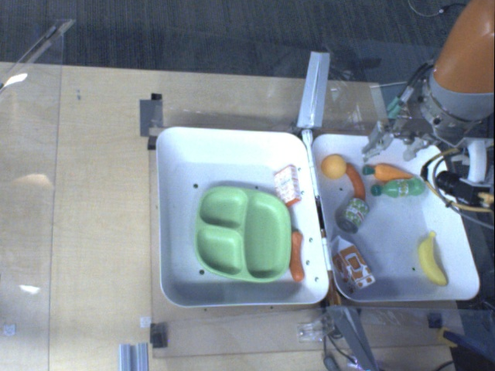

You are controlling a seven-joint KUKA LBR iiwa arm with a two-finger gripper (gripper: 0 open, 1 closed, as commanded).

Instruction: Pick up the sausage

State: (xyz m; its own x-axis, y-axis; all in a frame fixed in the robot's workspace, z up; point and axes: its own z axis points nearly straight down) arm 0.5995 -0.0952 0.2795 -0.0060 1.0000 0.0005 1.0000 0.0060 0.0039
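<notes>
Overhead, the grey-and-orange arm [466, 60] hangs above the far right corner of the right bin [402, 242]. Its gripper [390, 136] is poised just past that bin's far edge, probably staged for a descent. Whether its jaws are spread or closed cannot be told, as the blur hides them. The left bin [172, 207] carries a green divided plate [244, 234], with a reddish stick [295, 255] lying along the plate's right side. Loose clutter fills the right bin: a banana [431, 260] near its right edge, and a green bottle [398, 188] and carrot [390, 172] near its far edge. The sausage [355, 181], as I judge it, lies slanted near the far left corner, touching an orange [333, 166]. That crowding leaves little room for a clean grasp.
</notes>
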